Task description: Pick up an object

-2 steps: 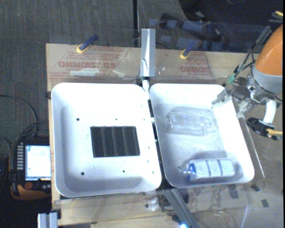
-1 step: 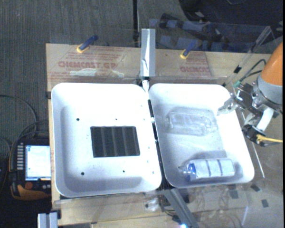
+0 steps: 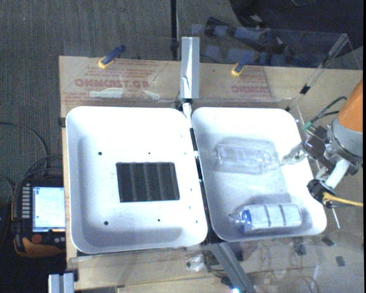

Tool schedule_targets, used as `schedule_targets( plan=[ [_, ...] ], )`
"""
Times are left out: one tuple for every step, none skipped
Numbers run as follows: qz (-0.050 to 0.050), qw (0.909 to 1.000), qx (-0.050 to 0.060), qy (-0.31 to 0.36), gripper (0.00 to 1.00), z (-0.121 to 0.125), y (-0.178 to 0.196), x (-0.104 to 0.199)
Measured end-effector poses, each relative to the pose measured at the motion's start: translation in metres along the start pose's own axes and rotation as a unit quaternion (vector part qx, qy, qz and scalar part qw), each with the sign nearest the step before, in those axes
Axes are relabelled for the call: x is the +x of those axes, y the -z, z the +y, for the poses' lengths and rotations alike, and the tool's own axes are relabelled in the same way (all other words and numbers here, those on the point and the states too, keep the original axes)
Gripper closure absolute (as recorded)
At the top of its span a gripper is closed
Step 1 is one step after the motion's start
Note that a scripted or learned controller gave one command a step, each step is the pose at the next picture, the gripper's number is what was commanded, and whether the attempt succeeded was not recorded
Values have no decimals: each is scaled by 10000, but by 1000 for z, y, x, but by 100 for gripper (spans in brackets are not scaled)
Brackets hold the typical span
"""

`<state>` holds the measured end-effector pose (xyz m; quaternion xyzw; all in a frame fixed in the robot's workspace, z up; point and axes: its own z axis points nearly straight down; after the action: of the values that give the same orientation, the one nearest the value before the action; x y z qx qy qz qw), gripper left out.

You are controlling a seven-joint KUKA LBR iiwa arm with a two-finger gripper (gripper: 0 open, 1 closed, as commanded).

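Lying nearest the lens, at about five o'clock in the right bin [image 3: 256,119]: a clear bottle with a blue cap [image 3: 269,217], on its side, cap end toward the bin divider. Just above it, around three o'clock of the frame: a second clear plastic bottle [image 3: 247,155], also flat on its side, neck toward the arm. Well apart from each other, neither lifted.

Left bin [image 3: 85,163]: holding a dark ribbed rectangular panel [image 3: 147,181] at its centre.

At three o'clock, over the right bin's outer rim: arm's wrist with its orange band and the gripper [image 3: 317,157], close to the neck of the upper bottle. Finger state: cannot tell, tips lost among cables and brackets. Nothing seen pinched.

Judged progress: early. No object raised off a bin floor, no grasp confirmed. Left to do: reach over a bottle, descend, close, lift clear. Upper bottle looks the handier candidate, being nearest the wrist.
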<state>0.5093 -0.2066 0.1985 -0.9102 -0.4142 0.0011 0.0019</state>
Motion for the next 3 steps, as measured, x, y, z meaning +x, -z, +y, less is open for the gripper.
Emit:
schedule_targets(
  plan=[
    [-11, 9913, -29, 1316, 0, -4, 46, 7],
    [-10, 9913, -25, 1319, 0, -4, 46, 7],
    [-5, 9850, -19, 1728, 0, -21, 23, 32]
  ],
)
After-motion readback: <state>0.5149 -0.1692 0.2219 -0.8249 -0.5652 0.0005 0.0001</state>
